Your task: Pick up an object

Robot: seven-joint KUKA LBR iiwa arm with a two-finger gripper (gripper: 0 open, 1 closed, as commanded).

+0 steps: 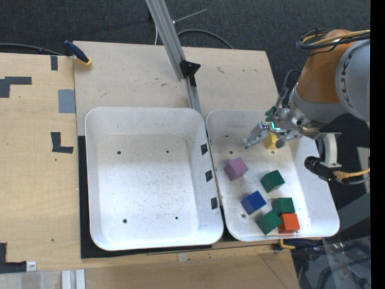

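Observation:
My gripper hangs over the far part of the right bin, reaching in from the right. A small yellow block sits between its metal fingers, and the gripper is shut on it. Whether the block is lifted off the bin floor I cannot tell. Loose in the same bin lie a purple block, a blue block, a green block, two more green blocks and an orange block.
The left bin stands beside the right one, sharing a middle wall. A slanted metal rail crosses the bench behind the bins. The arm's grey and orange wrist fills the upper right.

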